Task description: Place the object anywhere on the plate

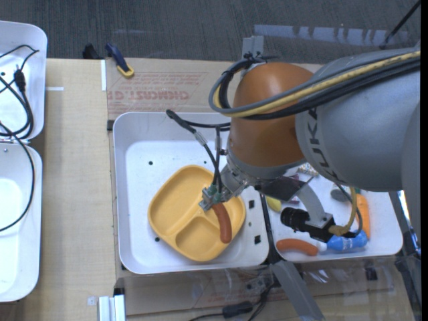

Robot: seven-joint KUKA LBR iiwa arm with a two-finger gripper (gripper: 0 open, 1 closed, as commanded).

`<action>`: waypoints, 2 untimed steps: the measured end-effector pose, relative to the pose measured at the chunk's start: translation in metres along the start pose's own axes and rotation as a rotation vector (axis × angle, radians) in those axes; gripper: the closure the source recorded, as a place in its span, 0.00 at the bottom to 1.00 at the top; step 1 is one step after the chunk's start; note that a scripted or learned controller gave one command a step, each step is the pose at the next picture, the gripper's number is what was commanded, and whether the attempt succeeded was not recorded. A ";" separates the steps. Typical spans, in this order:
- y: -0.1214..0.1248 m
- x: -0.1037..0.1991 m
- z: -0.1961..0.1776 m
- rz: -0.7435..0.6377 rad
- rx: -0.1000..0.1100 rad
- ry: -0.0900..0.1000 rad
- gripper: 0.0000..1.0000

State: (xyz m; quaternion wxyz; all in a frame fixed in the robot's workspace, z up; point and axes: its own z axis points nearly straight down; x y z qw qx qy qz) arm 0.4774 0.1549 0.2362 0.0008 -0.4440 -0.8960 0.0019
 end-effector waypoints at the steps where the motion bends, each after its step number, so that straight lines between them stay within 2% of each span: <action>1: 0.010 0.012 -0.038 -0.129 -0.003 -0.002 1.00; 2: 0.010 0.012 -0.038 -0.129 -0.003 -0.002 0.00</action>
